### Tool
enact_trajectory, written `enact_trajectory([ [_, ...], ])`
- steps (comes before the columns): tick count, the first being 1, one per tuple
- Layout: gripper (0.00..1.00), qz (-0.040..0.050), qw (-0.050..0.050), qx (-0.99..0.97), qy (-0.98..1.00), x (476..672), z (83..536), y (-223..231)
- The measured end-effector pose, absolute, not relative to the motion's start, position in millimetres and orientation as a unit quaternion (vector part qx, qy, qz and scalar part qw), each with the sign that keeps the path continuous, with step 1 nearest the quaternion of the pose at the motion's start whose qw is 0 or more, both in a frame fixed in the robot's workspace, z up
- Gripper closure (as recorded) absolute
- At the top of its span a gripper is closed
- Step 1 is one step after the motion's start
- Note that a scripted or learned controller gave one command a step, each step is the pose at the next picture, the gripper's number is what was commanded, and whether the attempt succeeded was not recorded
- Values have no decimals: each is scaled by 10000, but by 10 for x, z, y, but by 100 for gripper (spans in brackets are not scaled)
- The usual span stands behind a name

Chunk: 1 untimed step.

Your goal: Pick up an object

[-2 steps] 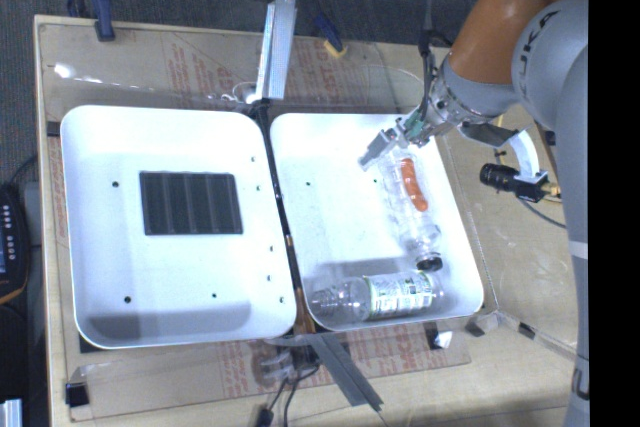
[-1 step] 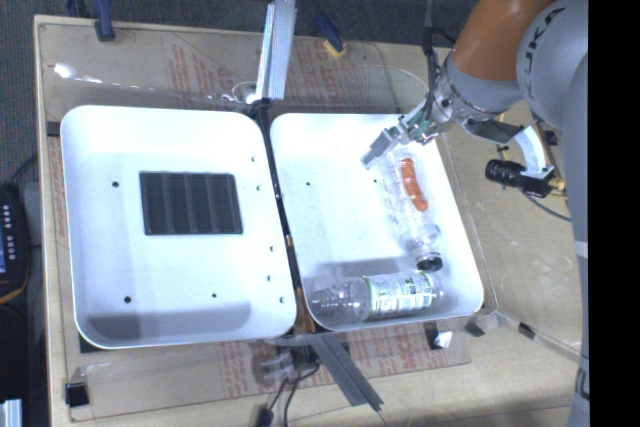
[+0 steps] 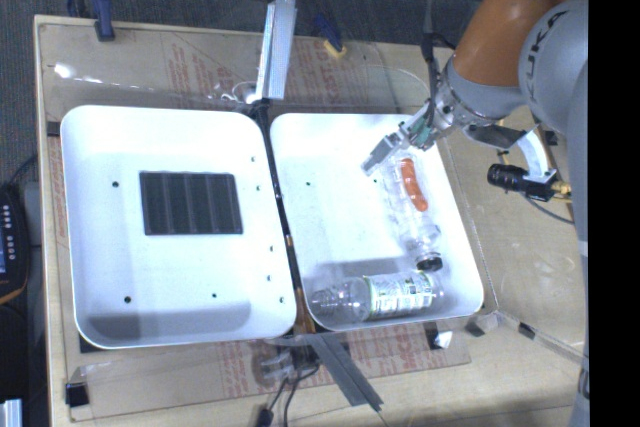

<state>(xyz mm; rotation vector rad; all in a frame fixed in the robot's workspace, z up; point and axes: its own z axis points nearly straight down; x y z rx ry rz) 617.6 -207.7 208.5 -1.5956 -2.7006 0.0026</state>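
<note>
Bright overhead light, bins (image 3: 160,130) glaring (slightly soft).

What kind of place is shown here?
Probably a robotics lab bench for picking tests: a robot arm reaches over two white bins, the bench has clamps, and plastic bottles lie in one bin.

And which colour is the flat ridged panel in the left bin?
Dark grey, nearly black, seen in the camera view: the ridged panel.

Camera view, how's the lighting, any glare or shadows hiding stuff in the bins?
Camera view: both white bins are bright, nearly washed out; the left bin has a soft grey shadow along its near wall; the clear bottles, one with an orange label and one lying flat, are faint against the right bin.
</note>
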Motion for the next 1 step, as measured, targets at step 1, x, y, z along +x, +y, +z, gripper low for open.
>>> enact_trajectory([
  [1, 0, 1, -8, -5044, -8635, 6320, 2095, -2092],
])
